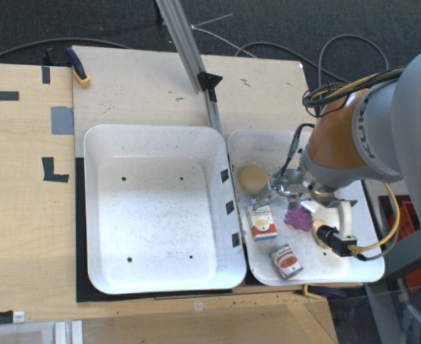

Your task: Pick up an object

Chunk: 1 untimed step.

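The grey arm [404, 120] enters from the right side of the view and bends downward. An orange band [332, 138] sits above the wrist [318, 178]. The wrist points down and toward the left. The gripper [281, 188] hangs low at the end of the wrist. Finger state cannot be determined from this angle. A yellow and black cable [382, 242] loops along the arm near the wrist.

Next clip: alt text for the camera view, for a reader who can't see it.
A grey robot arm with an orange band reaches from the right into the right-hand shallow white bin, its gripper low among a round tan object, a small orange-and-white carton, a purple crumpled piece and a small red-and-white packet. The left-hand white bin sits alongside.
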Each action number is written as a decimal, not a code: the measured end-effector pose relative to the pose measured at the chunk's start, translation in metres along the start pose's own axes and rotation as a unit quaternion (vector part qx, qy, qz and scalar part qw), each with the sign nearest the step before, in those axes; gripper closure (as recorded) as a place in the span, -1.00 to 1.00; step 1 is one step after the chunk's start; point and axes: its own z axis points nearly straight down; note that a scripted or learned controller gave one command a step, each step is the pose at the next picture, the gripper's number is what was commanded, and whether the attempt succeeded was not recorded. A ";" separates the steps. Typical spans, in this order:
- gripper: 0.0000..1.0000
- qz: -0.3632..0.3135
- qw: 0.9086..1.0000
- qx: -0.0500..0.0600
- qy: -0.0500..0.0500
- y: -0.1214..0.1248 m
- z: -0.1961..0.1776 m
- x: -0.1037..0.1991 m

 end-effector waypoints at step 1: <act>1.00 -0.001 1.000 -0.002 0.000 0.001 -0.014 0.001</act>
